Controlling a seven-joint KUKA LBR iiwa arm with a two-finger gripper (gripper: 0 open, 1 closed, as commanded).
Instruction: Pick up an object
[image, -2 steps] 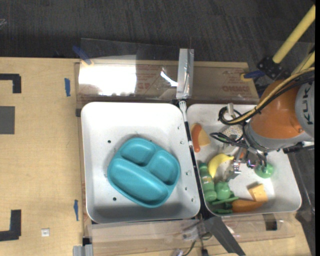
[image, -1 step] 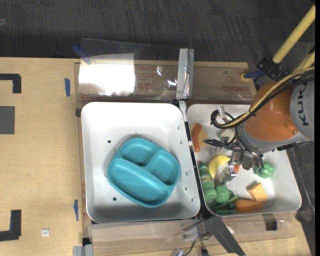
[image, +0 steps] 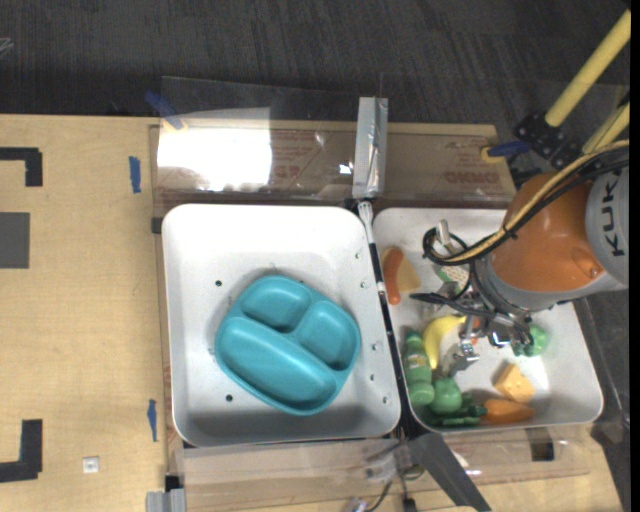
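Carrot (image: 505, 409) and green veg (image: 440, 397) lie near in right bin (image: 590, 385); gripper (image: 465, 352) hovers above banana (image: 438, 338), finger state unclear; teal tray (image: 288, 342) left.

Tan bench (image: 80, 330) bears two white bins side by side: left bin (image: 190, 240), right bin (image: 585, 385).
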